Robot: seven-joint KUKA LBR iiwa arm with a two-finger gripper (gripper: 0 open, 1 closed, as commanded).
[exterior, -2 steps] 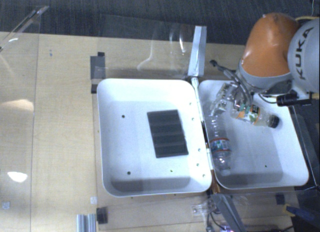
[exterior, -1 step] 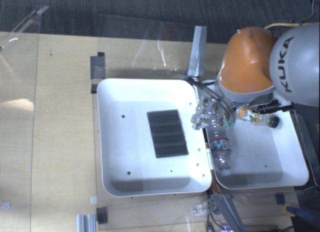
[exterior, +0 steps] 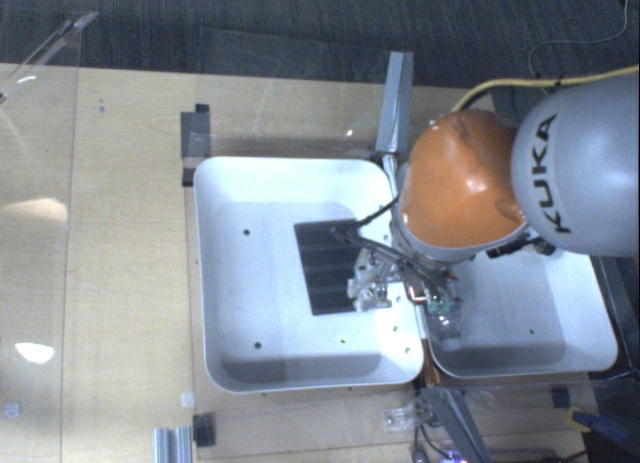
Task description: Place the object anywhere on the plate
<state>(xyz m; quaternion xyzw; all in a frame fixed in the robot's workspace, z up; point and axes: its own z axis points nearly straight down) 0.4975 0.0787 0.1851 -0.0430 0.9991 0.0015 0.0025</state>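
The arm (exterior: 580,176) is a fat, rounded grey casing with "KUKA" printed on it in black capitals. Next comes a glossy orange dome (exterior: 462,186), smooth as a ball. A yellow cable (exterior: 500,86) arcs over the top, and thin black wires (exterior: 372,216) trail among small metal parts below.

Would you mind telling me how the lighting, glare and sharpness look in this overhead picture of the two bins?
In the camera view, light is even and bright; the left bin casts a soft shadow along its lower inner wall. Glare sits on the orange band and on a clear sheet over the bench at left. The gripper beside the dark plate looks slightly blurred, so its details are hard to read.
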